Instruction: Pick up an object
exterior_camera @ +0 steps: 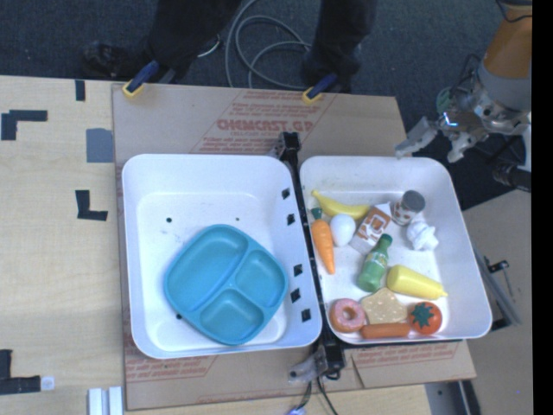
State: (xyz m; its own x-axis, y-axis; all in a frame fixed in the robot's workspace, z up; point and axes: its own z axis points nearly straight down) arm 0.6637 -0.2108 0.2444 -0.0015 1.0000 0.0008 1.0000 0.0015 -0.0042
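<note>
**Nothing lifted yet: gripper waits off the corner of the toy bin**

Dark carpet and loose cable run behind a brown cardboard-topped bench (259, 124), where two shallow white bins sit touching edge to edge. In the left white bin (143, 188) lies a light-blue divided plastic plate (226, 282). All the candidates for picking crowd the right white bin (449, 188): a yellow toy banana (339, 205), an orange toy carrot (323, 244), a white toy egg (344, 229), a small brown-and-white carton (373, 225), a green toy bottle (374, 266), a grey-topped tin (411, 202), a white figure (422, 234), a yellow corn-like piece (415, 281), a pink-iced toy doughnut (347, 316), a tan cheese wedge (384, 304), an orange-red sausage (386, 330) and a red toy tomato (424, 316).

Grey with its orange band, the arm hangs beyond that bin's far right corner, and the two-finger gripper (439, 141) sits outside the rim with its fingers spread and nothing between them.

By this showing the task has hardly begun. No object is chosen, touched or raised; moving in over the bin, descending, closing and lifting all remain.
</note>
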